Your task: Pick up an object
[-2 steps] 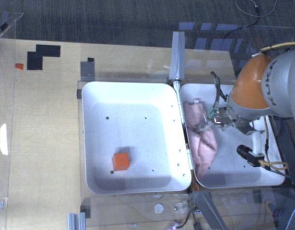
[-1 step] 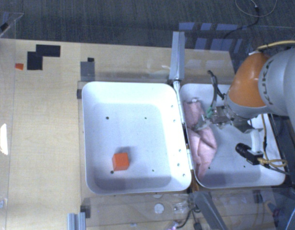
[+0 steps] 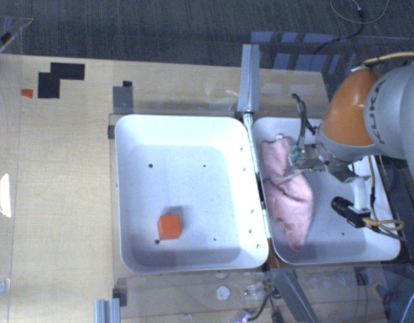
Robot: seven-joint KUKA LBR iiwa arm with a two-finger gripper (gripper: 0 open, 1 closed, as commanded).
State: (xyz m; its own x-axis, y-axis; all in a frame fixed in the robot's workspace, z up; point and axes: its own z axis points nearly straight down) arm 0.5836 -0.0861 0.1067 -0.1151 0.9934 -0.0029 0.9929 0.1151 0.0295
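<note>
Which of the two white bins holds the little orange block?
The left bin: the orange block sits near its front. The right bin holds a pink cloth instead.

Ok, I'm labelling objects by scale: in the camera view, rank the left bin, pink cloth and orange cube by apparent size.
1. left bin
2. pink cloth
3. orange cube
The gaps are clear.

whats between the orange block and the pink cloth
Bare white floor of the left bin, then the two bins' adjoining walls; the orange block and pink cloth lie in separate bins in the camera view.
</note>
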